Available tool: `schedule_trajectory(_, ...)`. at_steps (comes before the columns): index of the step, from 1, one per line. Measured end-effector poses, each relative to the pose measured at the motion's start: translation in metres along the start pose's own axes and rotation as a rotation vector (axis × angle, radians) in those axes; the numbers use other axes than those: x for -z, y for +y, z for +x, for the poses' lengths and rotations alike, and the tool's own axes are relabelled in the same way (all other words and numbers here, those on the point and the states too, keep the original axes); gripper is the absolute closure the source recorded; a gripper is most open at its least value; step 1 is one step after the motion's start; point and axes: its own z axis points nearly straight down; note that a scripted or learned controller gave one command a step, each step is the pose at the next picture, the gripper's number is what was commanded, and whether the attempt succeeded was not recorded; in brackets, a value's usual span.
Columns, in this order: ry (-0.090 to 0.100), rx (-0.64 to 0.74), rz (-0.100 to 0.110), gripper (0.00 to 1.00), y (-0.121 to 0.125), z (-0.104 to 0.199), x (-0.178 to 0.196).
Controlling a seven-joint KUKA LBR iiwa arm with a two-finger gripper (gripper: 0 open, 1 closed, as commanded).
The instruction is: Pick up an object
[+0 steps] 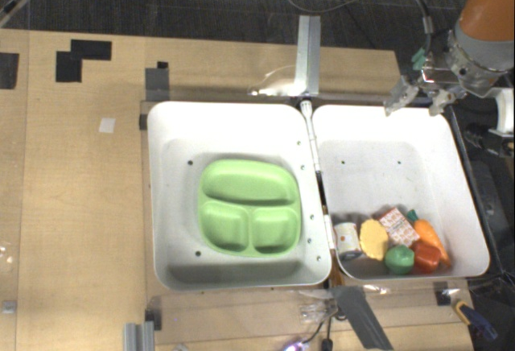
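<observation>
Tool hovers over the right white bin's far rim, fingers spread apart, holding nothing. Cluster of small plastic toy foods sits in that bin's near corner, packed touching: yellow round piece, green ball, orange carrot shape. Likely light, stiff, slick. The carrot at the edge of the pile looks easiest to pinch across its narrow width.

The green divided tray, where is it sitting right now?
The green divided tray lies flat in the middle of the left white bin, across the divider from the right bin's pile of small items in its near corner.
</observation>
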Motion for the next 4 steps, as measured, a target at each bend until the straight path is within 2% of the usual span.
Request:
schedule_trajectory(1, 0.000, 0.006, -0.006, 1.00, 0.002, 0.002, 0.012)
schedule_trajectory(2, -0.003, 0.272, -0.006, 1.00, 0.029, -0.059, 0.112)
schedule_trajectory(3, -0.004, 0.494, -0.007, 1.00, 0.036, -0.079, 0.160)
schedule_trajectory(4, -0.003, 0.756, -0.005, 1.00, 0.034, -0.033, 0.161)
